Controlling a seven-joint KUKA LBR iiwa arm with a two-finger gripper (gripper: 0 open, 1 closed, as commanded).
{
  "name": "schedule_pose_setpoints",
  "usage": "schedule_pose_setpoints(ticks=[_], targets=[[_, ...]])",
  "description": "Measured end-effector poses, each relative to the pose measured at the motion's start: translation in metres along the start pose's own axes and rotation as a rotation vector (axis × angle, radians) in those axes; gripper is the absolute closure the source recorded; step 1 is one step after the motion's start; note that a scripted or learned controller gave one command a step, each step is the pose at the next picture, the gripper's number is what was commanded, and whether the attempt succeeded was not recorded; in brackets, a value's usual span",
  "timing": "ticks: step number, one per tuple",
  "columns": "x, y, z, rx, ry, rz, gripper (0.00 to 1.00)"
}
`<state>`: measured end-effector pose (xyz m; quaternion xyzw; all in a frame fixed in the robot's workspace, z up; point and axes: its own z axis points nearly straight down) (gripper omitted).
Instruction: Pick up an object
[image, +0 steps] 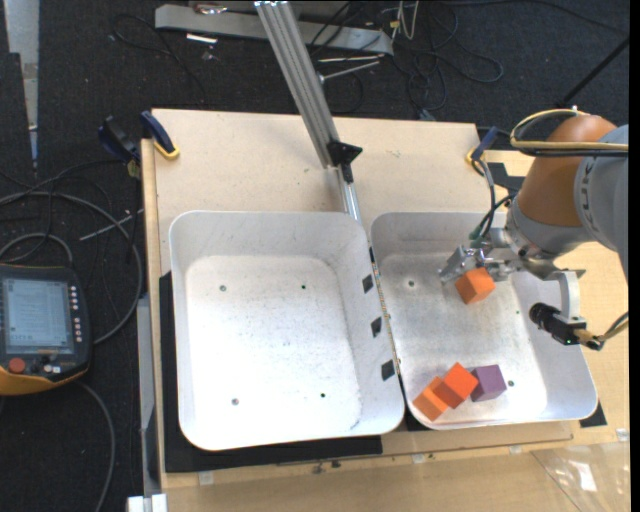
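Note:
In the right bin (560, 395), my gripper (477, 268) hangs over the upper middle part, reaching in from the right. A small orange cube (476, 286) sits tilted between its fingertips, and the gripper is shut on it. Near the bin's front edge lie an orange block (446, 390) and, touching its right side, a purple cube (489, 382). Both rest on the bin floor, well below the gripper in the view.
The left bin (190, 300) stands beside the right one, with a raised divider (378, 310) between them. A metal pole (305, 85) slants in from the top towards the bins' back edge. The grey arm (570, 195) with a black cable crosses the right bin's far right side.

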<state>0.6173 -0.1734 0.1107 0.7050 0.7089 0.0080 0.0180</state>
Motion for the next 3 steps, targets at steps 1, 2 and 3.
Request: schedule_pose_setpoints(ticks=[1, 2, 3], targets=[[0.0, 0.001, -0.01, 0.0, 0.003, 0.002, 1.0], [0.093, -0.001, -0.09, 0.03, 0.017, -0.005, 1.0], [0.194, -0.004, -0.087, 0.038, 0.018, -0.005, 1.0]])
